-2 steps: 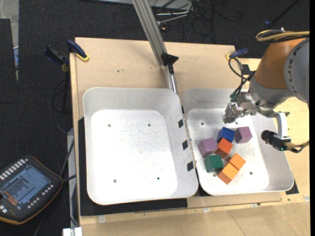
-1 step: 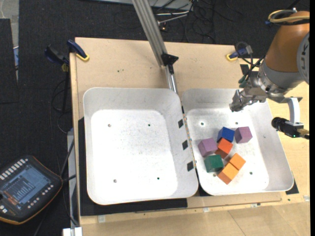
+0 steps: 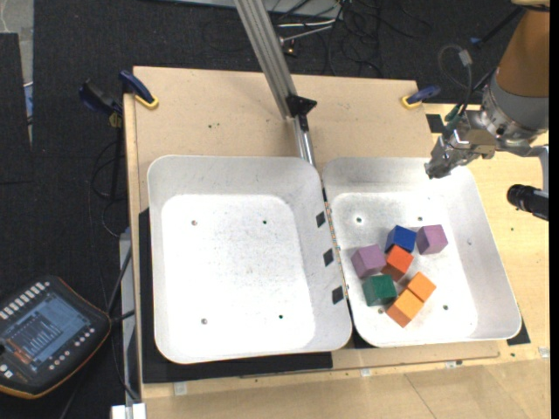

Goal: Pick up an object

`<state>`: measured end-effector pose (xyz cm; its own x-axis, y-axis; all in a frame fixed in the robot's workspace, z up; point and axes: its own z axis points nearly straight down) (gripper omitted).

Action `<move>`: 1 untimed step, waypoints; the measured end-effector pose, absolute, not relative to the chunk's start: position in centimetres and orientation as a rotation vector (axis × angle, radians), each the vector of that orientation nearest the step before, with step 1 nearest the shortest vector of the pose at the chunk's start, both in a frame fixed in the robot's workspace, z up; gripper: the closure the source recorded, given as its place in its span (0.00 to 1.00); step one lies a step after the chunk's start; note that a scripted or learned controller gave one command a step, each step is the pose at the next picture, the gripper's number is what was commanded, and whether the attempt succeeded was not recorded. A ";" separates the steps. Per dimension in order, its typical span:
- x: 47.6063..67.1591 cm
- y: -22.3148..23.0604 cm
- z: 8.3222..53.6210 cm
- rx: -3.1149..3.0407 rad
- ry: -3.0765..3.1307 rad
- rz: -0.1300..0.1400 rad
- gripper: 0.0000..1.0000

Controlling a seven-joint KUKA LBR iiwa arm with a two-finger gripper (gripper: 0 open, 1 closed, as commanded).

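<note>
Figure: approach stage of a pick. My gripper hangs over the far rim of the right-hand bin, near its back corner, and nothing lies between its fingertips; from this slanted view I cannot tell how wide it stands.

The candidate objects are a tight cluster of cubes on the bin floor, below and slightly left of my gripper in the view and well apart from it. Nearest to me are the blue cube and the purple cube, just beside each other. Beyond them sit a small orange-red cube, a second purple cube, a green cube, and two orange cubes at the far end of the group.

Judged risks: the cubes touch or nearly touch, so a descending fingertip would probably land on a neighbour's top face instead of sliding into a gap, pushing the pile aside or tipping a cube. Several cubes sit rotated, so closing across corners rather than flat faces could squeeze the piece out. A descent begun from here would meet the sloped bin wall, not a cube. The left-hand bin plays no part in this step.
</note>
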<state>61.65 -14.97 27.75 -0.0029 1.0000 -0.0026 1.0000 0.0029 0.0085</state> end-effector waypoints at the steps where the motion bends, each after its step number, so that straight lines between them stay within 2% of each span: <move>1: 61.8 -15.0 29.3 2.215 2.222 0.003 1.00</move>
<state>61.75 -14.96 29.31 -0.0028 1.0000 -0.0015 1.0000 0.0029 0.0042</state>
